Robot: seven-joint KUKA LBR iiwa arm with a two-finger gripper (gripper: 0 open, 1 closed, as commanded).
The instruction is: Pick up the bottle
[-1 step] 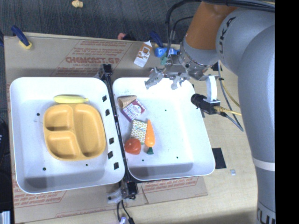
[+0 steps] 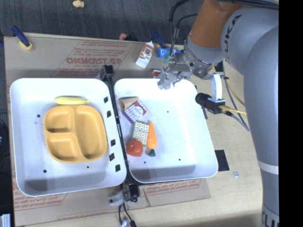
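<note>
Left bin (image 2: 19,126), shallow white plastic w/ rounded corners: a yellow plate (image 2: 75,131), matte, 3 compartments, sits in the middle. A banana (image 2: 71,100), smooth and slim, lies just beyond the plate's far rim.

The surface (image 2: 90,56) under the bins is brown printed cardboard. A black clip (image 2: 108,72) sits where the 2 bins meet on the far side.

Right bin (image 2: 199,150), same white plastic: items are bunched along its left wall. The bottle (image 2: 134,109), as best I can judge, is the short piece w/ a tan tapered top and a purplish label, lying flat at the far end of the bunch. It's small in the picture, so not certain. Just nearer is a checkered packet (image 2: 140,131), flat and soft-looking. An orange carrot (image 2: 151,136), tapered and glossy, touches the packet's right side. A round red tomato (image 2: 134,148) is at the near end. The right half of this bin is bare.

Outside the bins, on the far side, a white/brown carton-like item (image 2: 144,55) lies on the cardboard.

The claw (image 2: 168,79), grey metal, hangs over the right bin's far rim, right of and beyond the bottle and apart from it. Can't tell whether it's spread or pressed together, and I see nothing in it. The arm (image 2: 246,32), grey w/ orange band, reaches in from the right.

Progress: early. The bottle is on the bin floor, not gripped. Left to do, I'd say: shift near-left, descend, close, lift. Neighbours are tight, so a clean grip looks hard.
</note>
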